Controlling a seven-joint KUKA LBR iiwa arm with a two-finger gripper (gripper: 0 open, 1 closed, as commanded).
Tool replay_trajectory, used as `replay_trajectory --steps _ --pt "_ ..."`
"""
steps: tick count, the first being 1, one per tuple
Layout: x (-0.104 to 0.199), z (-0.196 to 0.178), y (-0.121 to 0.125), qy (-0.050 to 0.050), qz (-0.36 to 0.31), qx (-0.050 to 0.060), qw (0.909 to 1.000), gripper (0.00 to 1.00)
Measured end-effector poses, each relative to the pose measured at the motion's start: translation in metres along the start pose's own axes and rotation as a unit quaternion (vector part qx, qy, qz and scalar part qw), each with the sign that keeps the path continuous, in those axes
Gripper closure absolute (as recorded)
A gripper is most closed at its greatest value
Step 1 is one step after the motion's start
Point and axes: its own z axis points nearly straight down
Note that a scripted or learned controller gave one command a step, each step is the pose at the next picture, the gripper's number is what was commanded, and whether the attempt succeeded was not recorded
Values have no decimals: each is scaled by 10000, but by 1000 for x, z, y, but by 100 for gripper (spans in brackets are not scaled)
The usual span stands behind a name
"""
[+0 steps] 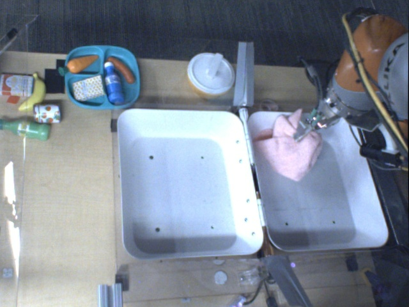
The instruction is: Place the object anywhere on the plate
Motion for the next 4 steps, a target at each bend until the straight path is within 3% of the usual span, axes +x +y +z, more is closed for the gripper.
replay_trajectory --steps 1,2,3,4 --pt "1 -52 3 -1 -41 -4 10000 100" --pt "51 -63 8 9 -2051 -3 9787 100" --pt "105 -54 21 13 -3958 -5 9183 100" --pt "164 -54 33 15 -5174 -12 8557 100"
